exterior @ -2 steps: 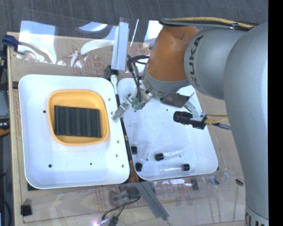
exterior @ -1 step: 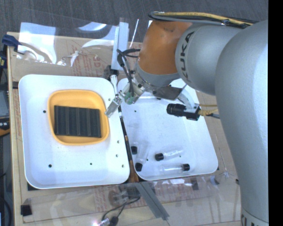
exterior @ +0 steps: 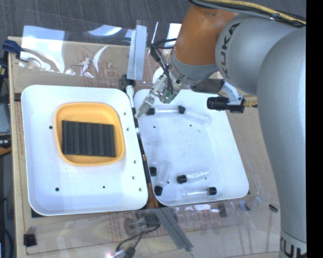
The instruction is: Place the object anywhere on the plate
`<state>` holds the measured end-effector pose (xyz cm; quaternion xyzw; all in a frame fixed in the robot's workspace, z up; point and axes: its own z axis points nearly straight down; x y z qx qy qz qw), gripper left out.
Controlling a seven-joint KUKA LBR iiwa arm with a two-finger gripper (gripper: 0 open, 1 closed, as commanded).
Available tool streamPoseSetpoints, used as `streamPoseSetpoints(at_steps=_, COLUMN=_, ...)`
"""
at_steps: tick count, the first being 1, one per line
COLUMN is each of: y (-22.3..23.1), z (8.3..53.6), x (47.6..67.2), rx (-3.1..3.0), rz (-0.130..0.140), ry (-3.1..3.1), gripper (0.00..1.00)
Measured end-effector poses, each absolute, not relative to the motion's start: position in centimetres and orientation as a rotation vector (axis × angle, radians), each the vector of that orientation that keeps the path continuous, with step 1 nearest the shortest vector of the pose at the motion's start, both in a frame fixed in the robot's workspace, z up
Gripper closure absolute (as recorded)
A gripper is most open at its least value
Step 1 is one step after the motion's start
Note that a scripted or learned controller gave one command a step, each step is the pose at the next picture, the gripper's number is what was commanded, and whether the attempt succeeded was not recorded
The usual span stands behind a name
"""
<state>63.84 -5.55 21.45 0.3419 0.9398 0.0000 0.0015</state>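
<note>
A yellow plate [exterior: 112,114] with rounded corners lies in the left white bin [exterior: 37,171]. On the plate rests a dark, ridged rectangular object [exterior: 89,138], lying flat and covering most of its middle. My gripper [exterior: 154,100] hangs over the top left corner of the right white bin [exterior: 226,144], close to the wall between the two bins and well apart from the plate and the dark object. I see nothing held in it. The orange band and grey wrist hide the part above it.
Several clear tubes with black caps lie in the right bin: one [exterior: 169,110] just under the gripper, others [exterior: 192,177] near the front edge. A clear upright panel [exterior: 136,50] stands behind the bins. The arm's grey body covers the right side.
</note>
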Motion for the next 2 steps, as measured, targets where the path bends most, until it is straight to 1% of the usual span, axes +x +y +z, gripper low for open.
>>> streamPoseSetpoints(at_steps=1, y=-8.3, z=19.3, x=62.7, rx=0.52, rz=-0.001, ry=3.099, gripper=0.0)
streamPoseSetpoints(at_steps=2, y=-6.7, z=20.5, x=58.5, rx=0.572, rz=0.0, ry=3.09, gripper=0.0)
